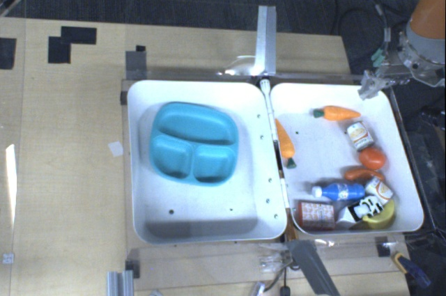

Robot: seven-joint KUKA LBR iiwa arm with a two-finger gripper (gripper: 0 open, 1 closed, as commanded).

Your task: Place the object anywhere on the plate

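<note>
Two shallow white bins sit side by side on the bench [63,169], and we read them from left to right. We see the left bin [150,218] holding one thing, a blue plate [193,141] with three compartments, one wide section at the far side and two smaller ones nearer us. The plate lies toward the far left of its bin, and nothing rests on it.

Across the divider, the right bin [313,148] carries all the loose items. We find a small carrot [284,141] lying against the bin's left wall, just beside the divider. Farther back lies a second, larger carrot [337,113], its green end pointing left. To its right and nearer us stands a small labelled can [359,135], then a red-orange tomato [373,158]. Along the near edge we see a dark red packet [317,214], a blue bottle [341,191] lying on its side, a black-and-white printed item [367,206], and a yellow round object [380,218] in the near right corner.

The claw [371,82] hovers over the far right corner of the right bin, and we cannot tell how it stands; we see nothing in it.
</note>
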